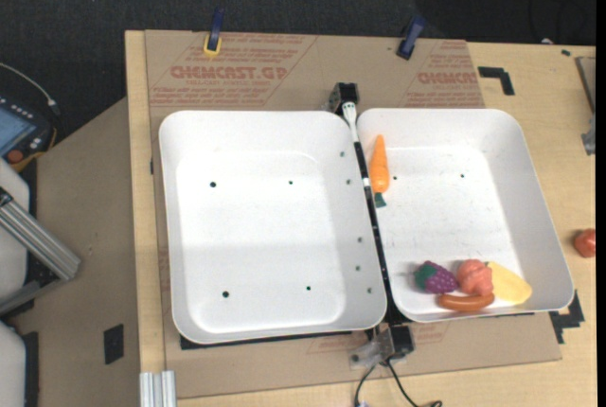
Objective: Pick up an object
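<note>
Camera view: small plastic toy foods point(466, 285) are crowding the right white bin's point(530, 197) lower-right corner, risking a jammed grasp; claw state unknown.

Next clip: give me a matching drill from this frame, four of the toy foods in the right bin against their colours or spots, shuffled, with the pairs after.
Things:
1. carrot
2. grapes
3. sausage
4. lemon-shaped piece

Descriptions:
A. yellow, nearest the bin's front right corner
B. orange, against the left wall of the right bin
C. purple, leftmost of the front cluster
D. long, red-orange, along the front edge

Pairs: 1-B, 2-C, 3-D, 4-A
</note>
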You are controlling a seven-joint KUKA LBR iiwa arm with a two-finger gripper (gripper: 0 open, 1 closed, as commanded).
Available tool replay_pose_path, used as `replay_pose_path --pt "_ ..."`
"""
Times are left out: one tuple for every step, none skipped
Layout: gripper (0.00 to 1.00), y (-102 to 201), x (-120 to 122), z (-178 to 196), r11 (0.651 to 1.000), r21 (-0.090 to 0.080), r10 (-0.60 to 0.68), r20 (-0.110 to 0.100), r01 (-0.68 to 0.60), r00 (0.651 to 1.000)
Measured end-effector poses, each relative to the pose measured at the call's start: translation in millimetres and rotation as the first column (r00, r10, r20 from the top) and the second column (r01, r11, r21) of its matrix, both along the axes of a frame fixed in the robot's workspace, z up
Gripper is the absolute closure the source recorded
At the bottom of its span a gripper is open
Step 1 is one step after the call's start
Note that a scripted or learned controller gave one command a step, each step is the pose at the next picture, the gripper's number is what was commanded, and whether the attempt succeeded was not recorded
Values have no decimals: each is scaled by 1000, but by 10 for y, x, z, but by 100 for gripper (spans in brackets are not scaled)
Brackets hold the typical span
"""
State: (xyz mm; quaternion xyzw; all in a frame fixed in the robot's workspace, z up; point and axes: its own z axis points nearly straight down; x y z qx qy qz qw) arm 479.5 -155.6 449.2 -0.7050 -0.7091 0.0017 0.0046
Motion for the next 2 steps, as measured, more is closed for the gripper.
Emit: replay_pose_path --pt "100 603 -3 -729 1000 -1 1 0 -1 1000" --pt "100 559 10 -574 1000 -6 -5 14 5 1000"
